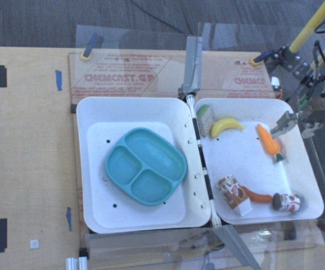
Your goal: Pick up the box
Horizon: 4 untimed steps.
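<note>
Box [234, 193] lies at the right bin's [311, 202] near edge, touching a sausage [256, 196]; end effector [281, 125], state indiscernible, hovers above carrot [269, 141] at far-right corner, risking wrong-item grasp.

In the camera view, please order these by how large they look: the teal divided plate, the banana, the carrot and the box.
Largest to smallest:
1. teal divided plate, by far the largest
2. box
3. banana and carrot look about alike, so I leave them unranked
</note>
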Motion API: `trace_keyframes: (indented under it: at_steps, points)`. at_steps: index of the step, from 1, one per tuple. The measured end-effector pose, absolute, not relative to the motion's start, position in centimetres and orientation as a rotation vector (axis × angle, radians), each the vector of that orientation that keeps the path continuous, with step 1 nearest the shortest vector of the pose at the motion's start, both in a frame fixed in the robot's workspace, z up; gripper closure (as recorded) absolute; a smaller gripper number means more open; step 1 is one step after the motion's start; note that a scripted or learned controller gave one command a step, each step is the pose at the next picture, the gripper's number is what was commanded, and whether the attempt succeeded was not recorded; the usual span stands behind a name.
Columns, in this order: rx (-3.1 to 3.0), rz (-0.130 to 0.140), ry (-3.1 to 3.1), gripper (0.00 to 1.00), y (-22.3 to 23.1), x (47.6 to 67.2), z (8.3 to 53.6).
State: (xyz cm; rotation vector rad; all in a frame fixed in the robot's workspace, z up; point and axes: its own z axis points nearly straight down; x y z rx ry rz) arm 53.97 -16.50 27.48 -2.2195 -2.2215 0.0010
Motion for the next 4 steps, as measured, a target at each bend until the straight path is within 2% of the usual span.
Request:
trace_keyframes:
  at_steps: [1, 2, 3, 4]
  points:
    - [-2.257, 0.001, -2.184, 0.0, -13.0, 48.1, 14.5]
    - [-2.179, -0.01, -2.278, 0.0, -11.7, 51.2, 8.9]
    - [-2.237, -0.006, -2.217, 0.0, -15.6, 57.8, 8.8]
    - [-2.264, -0.001, -2.183, 0.0, -20.1, 49.1, 8.8]
